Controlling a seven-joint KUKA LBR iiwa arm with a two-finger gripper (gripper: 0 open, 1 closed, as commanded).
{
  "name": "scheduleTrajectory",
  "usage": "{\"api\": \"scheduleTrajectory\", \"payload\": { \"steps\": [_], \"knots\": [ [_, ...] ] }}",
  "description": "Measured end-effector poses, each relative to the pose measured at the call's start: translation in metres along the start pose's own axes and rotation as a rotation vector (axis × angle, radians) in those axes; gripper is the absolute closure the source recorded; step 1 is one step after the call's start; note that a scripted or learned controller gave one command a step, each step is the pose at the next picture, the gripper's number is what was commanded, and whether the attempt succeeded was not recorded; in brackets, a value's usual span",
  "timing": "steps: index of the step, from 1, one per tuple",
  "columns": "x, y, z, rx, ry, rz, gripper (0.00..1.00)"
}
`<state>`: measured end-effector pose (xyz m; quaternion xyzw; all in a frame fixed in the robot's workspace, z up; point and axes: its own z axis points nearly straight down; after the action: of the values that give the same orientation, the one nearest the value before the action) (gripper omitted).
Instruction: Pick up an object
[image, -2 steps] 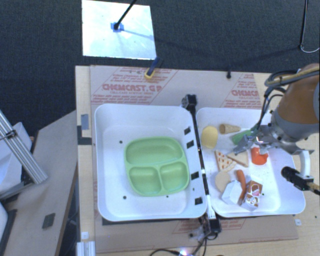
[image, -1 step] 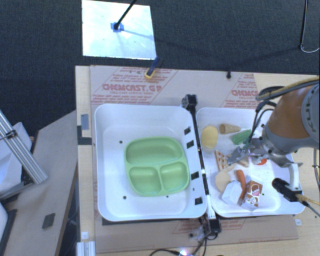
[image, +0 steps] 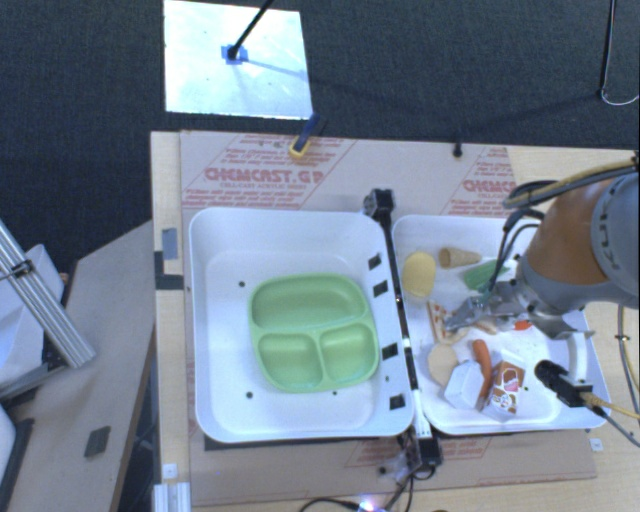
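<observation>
The right bin (image: 590, 420) holds several small objects. At its back are a pale yellow oval piece (image: 419, 272), a tan cone (image: 458, 257) and a green item (image: 483, 273). Near the front lie an orange carrot-like stick (image: 483, 358), a beige round piece (image: 441, 361), a white block (image: 463, 386) and a brown and white packet (image: 506, 388). My gripper (image: 466, 314) hangs low over the middle of this bin, pointing left, just above the carrot stick and the beige piece. Thin tan sticks (image: 434, 320) lie just left of its tip. A red item (image: 521, 325) is partly hidden under the wrist.
The left bin (image: 215, 300) holds a green divided plate (image: 312, 331). A black divider rail (image: 392, 300) runs between the two bins. The arm's orange band (image: 575, 240) and cables hang over the right bin's back right. A black part (image: 560, 383) juts over the front right corner.
</observation>
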<state>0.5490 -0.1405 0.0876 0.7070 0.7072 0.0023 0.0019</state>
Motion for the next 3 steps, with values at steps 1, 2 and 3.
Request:
{"api": "scheduleTrajectory", "payload": {
  "steps": [1, 2, 3],
  "knots": [
    [0.001, 0.003, -0.013, -0.008, 0.0, -0.002, 1.0],
    [-0.01, 0.003, -0.064, 0.0, -0.003, 0.0, 1.0],
    [-0.007, 0.001, -0.128, -0.001, -0.002, -0.004, 1.0]
  ]
}}
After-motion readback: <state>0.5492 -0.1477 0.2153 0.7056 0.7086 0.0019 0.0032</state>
